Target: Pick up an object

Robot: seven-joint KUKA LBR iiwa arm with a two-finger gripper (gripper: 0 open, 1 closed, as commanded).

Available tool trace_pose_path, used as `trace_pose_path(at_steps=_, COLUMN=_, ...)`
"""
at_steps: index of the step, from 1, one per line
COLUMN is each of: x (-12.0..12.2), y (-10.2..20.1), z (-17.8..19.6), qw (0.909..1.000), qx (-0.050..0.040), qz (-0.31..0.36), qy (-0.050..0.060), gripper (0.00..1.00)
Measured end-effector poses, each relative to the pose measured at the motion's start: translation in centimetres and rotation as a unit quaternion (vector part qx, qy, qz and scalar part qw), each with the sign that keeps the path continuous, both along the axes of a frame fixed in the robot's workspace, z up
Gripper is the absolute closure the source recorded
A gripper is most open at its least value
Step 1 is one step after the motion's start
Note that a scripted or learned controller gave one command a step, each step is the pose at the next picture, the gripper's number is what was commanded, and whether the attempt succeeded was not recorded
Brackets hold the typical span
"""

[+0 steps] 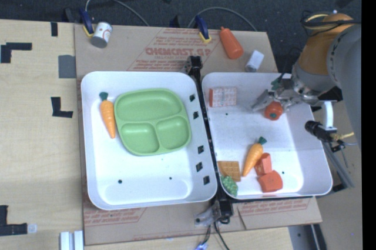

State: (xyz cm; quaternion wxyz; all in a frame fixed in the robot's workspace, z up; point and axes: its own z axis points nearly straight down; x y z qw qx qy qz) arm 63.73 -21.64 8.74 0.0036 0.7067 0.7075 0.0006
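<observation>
My gripper [274,100] hangs over the far right part of the right bin [294,143]. A small red tomato-like toy [272,112] sits right at its tip, touching or just beneath it. Whether the toy is gripped cannot be made out. Further toys lie in the right bin: a pink wafer block [222,96] at the far left, an orange carrot [253,156] in the middle, red pieces [268,177] near the front, a tan cracker [230,169] and a green piece [230,186] at the front left.
The left bin [97,178] holds a green divided plate [154,121] and a second carrot [107,116]. Behind the bins lie an orange bottle [231,43], a small grey cube [255,60] and a white can [101,33]. Cables run across the back.
</observation>
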Motion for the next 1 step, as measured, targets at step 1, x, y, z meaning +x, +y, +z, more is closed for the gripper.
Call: trace_pose_path(at_steps=1, x=-9.06, y=0.6, z=-0.04, qw=1.0, qx=0.0006, qz=-0.001, qy=0.001, gripper=0.0)
